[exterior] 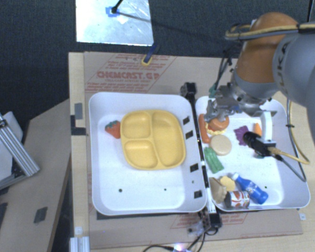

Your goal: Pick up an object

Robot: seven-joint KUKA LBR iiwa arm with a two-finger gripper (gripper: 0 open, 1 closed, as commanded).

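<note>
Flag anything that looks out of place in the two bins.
One small orange toy lies alone in the left bin, wedged against the yellow divided plate, while the other small items are piled in the right bin.

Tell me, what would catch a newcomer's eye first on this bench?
Probably the big yellow divided tray lying in the middle of the left bin, with a small strawberry-like toy at its left edge. Next, the grey arm with its orange band reaching down into the crowded right bin, its pincer just above an orange and white item among small toys and a blue bottle.
</note>
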